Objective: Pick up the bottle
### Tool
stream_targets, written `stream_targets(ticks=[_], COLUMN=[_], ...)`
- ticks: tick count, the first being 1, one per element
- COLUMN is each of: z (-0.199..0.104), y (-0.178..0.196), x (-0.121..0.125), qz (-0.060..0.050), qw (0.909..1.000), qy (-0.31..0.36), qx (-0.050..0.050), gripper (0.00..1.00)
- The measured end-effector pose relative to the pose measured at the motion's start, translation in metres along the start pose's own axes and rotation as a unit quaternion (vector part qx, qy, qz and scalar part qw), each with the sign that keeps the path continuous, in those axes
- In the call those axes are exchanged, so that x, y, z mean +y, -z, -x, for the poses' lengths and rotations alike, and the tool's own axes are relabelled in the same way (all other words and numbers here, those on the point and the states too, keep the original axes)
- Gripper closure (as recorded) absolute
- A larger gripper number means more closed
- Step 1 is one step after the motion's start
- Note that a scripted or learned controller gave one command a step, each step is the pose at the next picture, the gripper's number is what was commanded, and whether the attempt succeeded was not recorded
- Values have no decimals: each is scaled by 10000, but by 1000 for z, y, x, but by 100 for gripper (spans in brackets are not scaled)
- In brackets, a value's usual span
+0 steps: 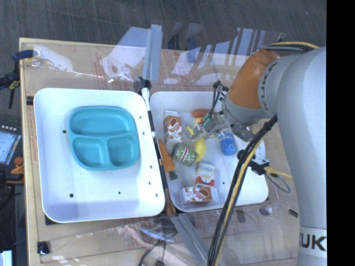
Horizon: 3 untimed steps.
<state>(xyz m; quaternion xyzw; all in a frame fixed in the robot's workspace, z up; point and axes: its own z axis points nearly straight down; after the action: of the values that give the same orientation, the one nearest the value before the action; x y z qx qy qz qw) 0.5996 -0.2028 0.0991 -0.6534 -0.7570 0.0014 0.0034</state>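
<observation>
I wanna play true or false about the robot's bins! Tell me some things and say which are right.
1. The blue tray lies in the left bin. True.
2. The tray has six sections. False: it has three.
3. The cartons lie in the right bin. True.
4. The arm comes in from the picture's left. False: it comes from the right.
5. The blue bottle stands in the tray. False: it is in the right bin, near the gripper.
</observation>
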Motion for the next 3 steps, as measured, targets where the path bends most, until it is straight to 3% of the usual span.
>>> stream_targets(ticks=[1, 2, 3], z=[-74, -31, -31], y=[125, 343, 343], x=[11, 45, 45], qz=[27, 27, 21], qw=[9997, 9998, 9998], qy=[239, -192, -191], qx=[-14, -13, -11], gripper=[100, 100, 0])
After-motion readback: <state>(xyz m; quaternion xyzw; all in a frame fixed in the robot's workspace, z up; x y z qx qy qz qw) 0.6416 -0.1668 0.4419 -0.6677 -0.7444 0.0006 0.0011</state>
